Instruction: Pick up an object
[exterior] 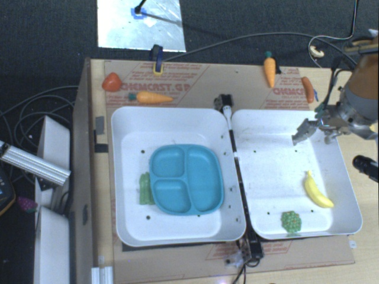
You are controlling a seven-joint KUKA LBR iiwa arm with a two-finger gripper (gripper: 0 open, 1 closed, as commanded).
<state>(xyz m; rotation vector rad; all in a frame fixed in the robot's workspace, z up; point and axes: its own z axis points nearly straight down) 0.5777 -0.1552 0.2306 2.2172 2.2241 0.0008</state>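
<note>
Gripper (308,132) over right bin (266,158), fingers apart, nothing between | banana (318,191) just below it, broccoli (291,222) beyond | you should centre over banana's midsection, then descend.

The arm reaches in from the right — hand (314,132) tilted leftward.

We see dark carpet floor (41,34) beyond the gripper, bearing a shiny silver sheet (141,16) and black cables (35,108).
</note>
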